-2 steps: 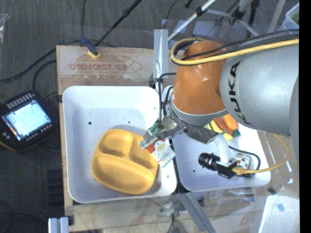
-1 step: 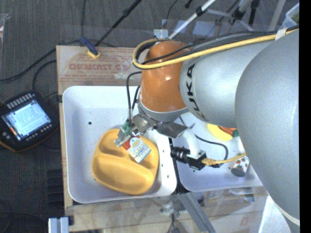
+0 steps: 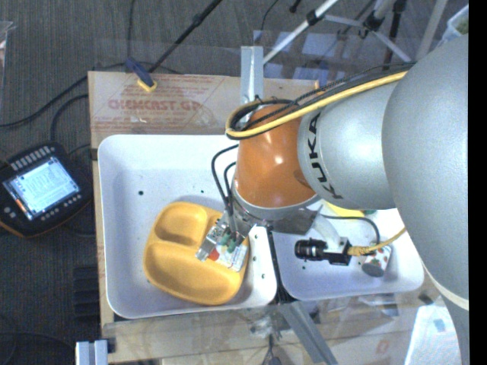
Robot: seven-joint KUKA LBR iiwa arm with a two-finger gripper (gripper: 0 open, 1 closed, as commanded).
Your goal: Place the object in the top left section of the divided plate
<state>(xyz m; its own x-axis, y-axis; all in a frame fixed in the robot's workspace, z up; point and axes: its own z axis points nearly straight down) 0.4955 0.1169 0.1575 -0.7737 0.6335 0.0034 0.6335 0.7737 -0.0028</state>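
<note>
the end effector (image 3: pixel 223 245) hangs low over the left bin (image 3: pixel 129 173), under the arm's orange band (image 3: pixel 270 162) and grey bulk, which come in from the right and hide much of the view. whether the end effector is apart, together or clamped on anything i cannot tell, since the wrist covers it from above.

a yellow divided plate (image 3: pixel 179 268) lies on the bin floor directly beneath the end effector and spreads out to its left. the end effector's tip sits over the plate's right edge. a ridge splits the plate, and the top left section (image 3: pixel 183 220) lies just to the left of the end effector and slightly beyond it.

a small red and green thing (image 3: pixel 221 248) shows right at the tip, above the plate's right side. it is too small and too shadowed to say whether it is gripped, resting on the plate, or part of the tool.

the right bin (image 3: pixel 335 284) is just to the right of the end effector, its wall touching the left bin's wall. beyond the end effector, past the bins, a cardboard sheet (image 3: pixel 167 105) with red print lies on the surface. well off to the left, a handheld pendant (image 3: pixel 38 188) with a lit screen rests on the dark floor.
</note>
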